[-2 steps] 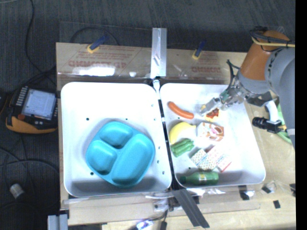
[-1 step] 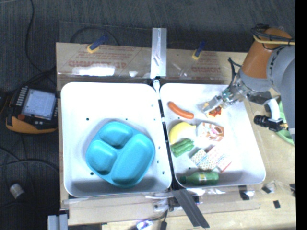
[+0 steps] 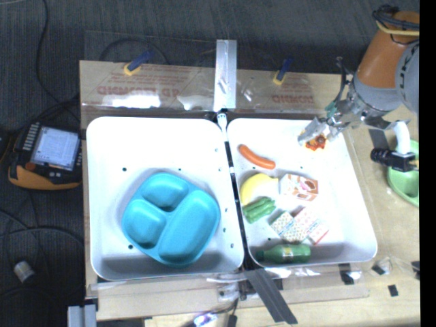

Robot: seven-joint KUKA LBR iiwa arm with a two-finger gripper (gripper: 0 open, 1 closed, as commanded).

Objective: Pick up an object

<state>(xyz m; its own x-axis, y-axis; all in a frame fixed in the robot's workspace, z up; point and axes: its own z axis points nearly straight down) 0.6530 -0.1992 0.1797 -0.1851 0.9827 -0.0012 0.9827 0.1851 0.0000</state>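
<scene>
Now your hand point(image 3: 319, 136) is hovering at the right bin's point(image 3: 364, 213) one o'clock corner, seemingly clamped on a small orange-red object point(image 3: 315, 142); you're wanting a steady vertical lift, since that grip looks marginal.

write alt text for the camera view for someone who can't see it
A grey arm's gripper hovers over the right white bin, a small orange-red object at its fingertips; below lie toy foods, including an orange sausage. The left white bin holds a blue divided plate.
</scene>
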